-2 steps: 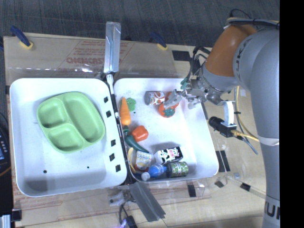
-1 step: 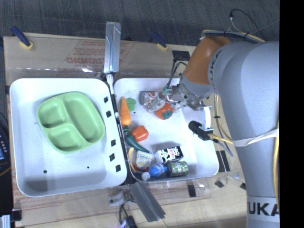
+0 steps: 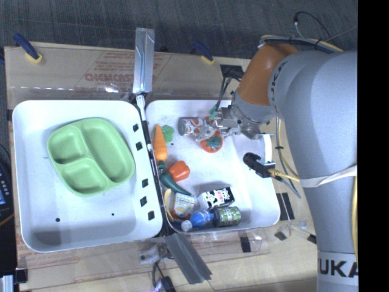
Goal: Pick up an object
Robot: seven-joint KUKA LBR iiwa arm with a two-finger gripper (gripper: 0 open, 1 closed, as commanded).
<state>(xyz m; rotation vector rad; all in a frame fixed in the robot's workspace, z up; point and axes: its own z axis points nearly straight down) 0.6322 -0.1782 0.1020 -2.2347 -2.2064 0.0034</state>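
- Left bin [image 3: 36, 224]: white, shallow, holding a green divided plate [image 3: 91, 156] with three compartments, set toward its upper left.
- Right bin [image 3: 267, 215]: white, just beside the left bin, sharing a middle edge.
- Divider [image 3: 146, 163]: a dark strip with black clips between the two bins.
- Metal bar [image 3: 143, 62]: grey, lying upright above the bins' junction.
- Worktop [image 3: 73, 66]: brownish board with red print under a clear sheet.
- Blue clamps [image 3: 27, 47] on the worktop's upper edge.
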